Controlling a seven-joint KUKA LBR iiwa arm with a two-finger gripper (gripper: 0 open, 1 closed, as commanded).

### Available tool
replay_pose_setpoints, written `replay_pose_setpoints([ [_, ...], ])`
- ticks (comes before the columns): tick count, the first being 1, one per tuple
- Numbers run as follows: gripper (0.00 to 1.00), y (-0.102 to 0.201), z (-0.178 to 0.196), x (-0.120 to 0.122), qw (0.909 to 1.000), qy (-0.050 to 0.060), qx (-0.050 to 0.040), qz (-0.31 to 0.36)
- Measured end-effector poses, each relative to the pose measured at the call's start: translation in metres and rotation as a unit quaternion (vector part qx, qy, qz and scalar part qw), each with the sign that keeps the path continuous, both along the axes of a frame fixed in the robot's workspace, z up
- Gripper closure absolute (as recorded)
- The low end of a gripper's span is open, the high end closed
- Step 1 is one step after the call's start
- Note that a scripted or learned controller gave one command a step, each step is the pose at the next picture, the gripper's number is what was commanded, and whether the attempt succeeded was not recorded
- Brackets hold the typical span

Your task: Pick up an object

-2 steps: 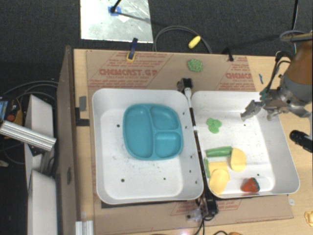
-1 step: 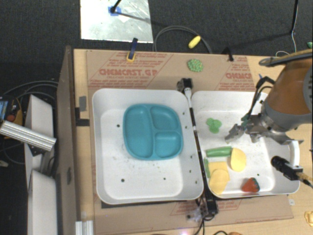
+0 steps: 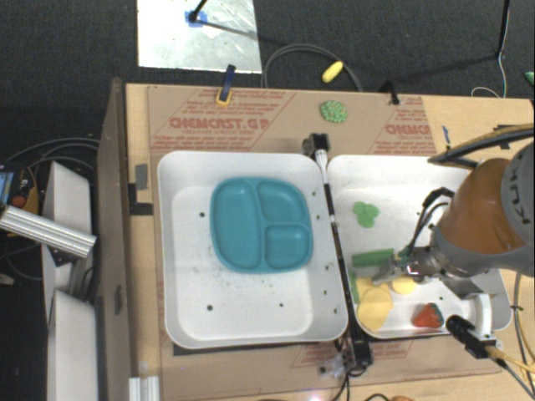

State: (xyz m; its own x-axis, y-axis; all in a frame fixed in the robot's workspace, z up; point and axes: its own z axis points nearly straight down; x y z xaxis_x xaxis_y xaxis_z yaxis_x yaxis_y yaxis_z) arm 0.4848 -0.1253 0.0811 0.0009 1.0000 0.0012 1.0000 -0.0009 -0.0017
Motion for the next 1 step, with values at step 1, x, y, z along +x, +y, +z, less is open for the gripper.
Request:
replay_pose_setpoints([
  [1, 0.00, 0.0178, 0.0037, 0.0492, 1.0000, -0.004, -0.0009, 0.004],
])
